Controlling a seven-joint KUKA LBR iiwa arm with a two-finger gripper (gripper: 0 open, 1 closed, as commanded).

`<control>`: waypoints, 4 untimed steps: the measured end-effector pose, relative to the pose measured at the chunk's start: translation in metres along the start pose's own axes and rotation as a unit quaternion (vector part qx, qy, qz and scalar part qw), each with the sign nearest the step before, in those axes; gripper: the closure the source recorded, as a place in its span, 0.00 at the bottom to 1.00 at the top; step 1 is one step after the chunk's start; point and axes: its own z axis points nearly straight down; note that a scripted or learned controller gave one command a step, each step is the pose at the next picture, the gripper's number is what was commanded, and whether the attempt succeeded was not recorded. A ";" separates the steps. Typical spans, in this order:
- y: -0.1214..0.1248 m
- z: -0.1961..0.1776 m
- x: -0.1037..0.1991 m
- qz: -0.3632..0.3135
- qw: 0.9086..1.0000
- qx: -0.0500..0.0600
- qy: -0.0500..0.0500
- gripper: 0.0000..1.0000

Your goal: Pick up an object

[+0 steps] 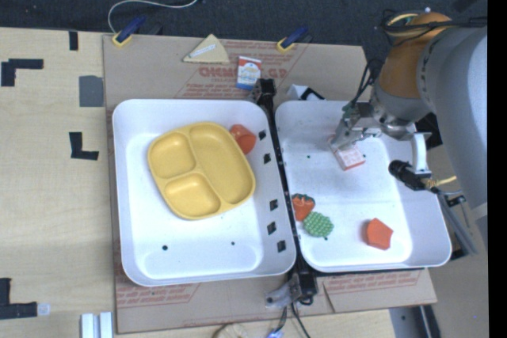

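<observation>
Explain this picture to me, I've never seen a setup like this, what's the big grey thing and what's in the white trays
The picture is taken by one camera fixed above a bench, looking down at a slant. The grey thing on the right is a robot arm with an orange band; at its end is a gripper, the part meant to pick things up. It sits low over the right bin, just above a small pale card; whether it grips the card is unclear. That bin also has an orange block, a green piece and a small red piece. The left bin has a yellow divided plate with a red piece at its edge. Behind the bins lie a small carton and a pale wedge.
</observation>
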 end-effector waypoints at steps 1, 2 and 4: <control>0.000 0.000 0.000 0.000 1.000 0.000 0.000 0.00; 0.017 -0.051 -0.018 0.002 1.000 0.009 0.003 0.00; 0.024 0.009 -0.016 0.002 1.000 0.005 0.000 0.00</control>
